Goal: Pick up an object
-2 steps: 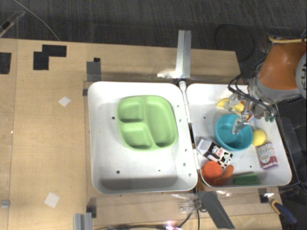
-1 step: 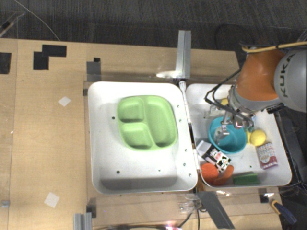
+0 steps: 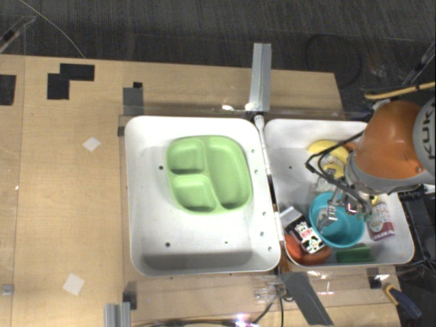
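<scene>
Part of the word "KUKA" shows on the grey arm (image 3: 424, 138). Two white bins: the left bin (image 3: 146, 182) holds one green plastic tray with three parts (image 3: 208, 174). In the right bin (image 3: 293, 142), the metal gripper (image 3: 337, 208) hangs over one round blue bowl (image 3: 338, 228).

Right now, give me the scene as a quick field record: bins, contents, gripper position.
left bin: holds a green divided tray, upright, three compartments
right bin: cluttered; blue bowl, yellow object at the back, green block at the front edge, small bottle on the right, orange and black items at front left
arm: enters from the right, orange band over the right bin
gripper: above the blue bowl; finger state unclear
held object: none visible
</scene>
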### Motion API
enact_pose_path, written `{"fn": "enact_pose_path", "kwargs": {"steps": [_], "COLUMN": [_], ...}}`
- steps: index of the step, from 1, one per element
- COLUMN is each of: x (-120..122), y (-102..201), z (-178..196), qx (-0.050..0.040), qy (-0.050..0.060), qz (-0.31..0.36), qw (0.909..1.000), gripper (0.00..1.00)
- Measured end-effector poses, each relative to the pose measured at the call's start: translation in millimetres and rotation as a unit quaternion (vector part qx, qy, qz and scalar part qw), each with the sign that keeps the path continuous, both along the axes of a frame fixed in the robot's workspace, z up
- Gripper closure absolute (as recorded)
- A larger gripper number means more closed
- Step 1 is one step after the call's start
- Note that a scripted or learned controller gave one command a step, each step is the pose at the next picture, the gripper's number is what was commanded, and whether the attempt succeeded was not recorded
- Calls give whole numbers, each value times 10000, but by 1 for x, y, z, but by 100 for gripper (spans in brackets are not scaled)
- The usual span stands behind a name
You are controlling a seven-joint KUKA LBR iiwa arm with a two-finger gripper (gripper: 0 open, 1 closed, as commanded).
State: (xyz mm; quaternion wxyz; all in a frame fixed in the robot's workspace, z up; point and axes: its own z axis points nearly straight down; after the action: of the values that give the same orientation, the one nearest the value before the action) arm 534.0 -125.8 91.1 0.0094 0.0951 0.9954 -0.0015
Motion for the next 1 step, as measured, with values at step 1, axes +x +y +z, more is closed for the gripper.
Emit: {"fn": "enact_pose_path", "kwargs": {"steps": [1], "x": [66], "y": [24], "z": [-1], "qx": [41], "qy": [14], "qz": [-1205], "qw": [9927], "gripper": [0]}}
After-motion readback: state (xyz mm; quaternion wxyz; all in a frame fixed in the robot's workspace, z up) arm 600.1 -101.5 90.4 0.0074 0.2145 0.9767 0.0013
